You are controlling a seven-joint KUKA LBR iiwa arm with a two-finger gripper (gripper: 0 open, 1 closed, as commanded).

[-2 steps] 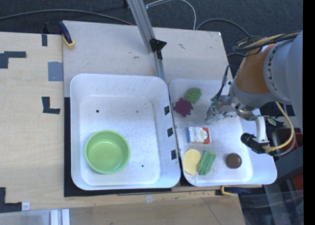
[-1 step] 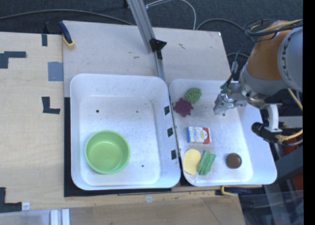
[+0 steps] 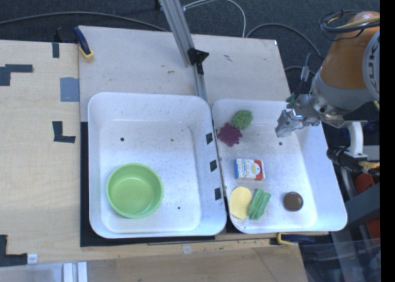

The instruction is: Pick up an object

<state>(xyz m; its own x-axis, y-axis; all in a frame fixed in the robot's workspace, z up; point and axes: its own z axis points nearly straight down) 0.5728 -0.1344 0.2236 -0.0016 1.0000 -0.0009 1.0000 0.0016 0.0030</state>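
The right bin holds several small objects. A green bumpy lump and a purple piece lie at its far left. A small white carton with red and blue print sits mid-bin. Near the front lie a yellow piece, a green pod-like piece and a brown ball. My gripper hangs over the bin's far right part, above bare floor, right of the green lump. Nothing shows between its fingers.
The left bin holds a green bowl at its front left. A slanted metal pole runs down to the divide between the bins. Cables lie on the dark floor beyond the bench.
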